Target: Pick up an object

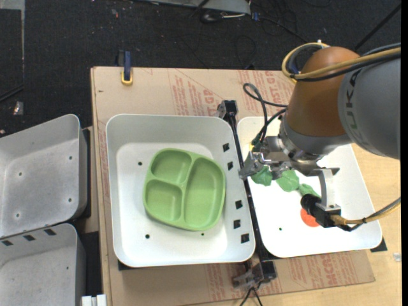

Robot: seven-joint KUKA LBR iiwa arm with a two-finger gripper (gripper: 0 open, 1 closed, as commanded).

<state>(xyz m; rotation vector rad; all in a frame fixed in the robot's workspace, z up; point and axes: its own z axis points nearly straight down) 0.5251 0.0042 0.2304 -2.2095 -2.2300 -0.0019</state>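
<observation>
Camera view shows soft-looking green objects (280,179) lying in the right bin (357,234), near its left wall and directly under the wrist, with a small round orange piece (308,218) on the bin floor just beside them. The gripper (264,164) hangs over the greener lump; how it is set on the green pieces cannot be told. The arm (338,107) is smooth grey with a glossy orange band, and part of the white lettering "KU" reads on the grey shell. In the left bin (127,234), a matte white tray with rounded corners, sits a light green plastic plate (185,190) with three compartments. The surface (172,88) is brown cardboard printed with red writing too broken to read.
</observation>
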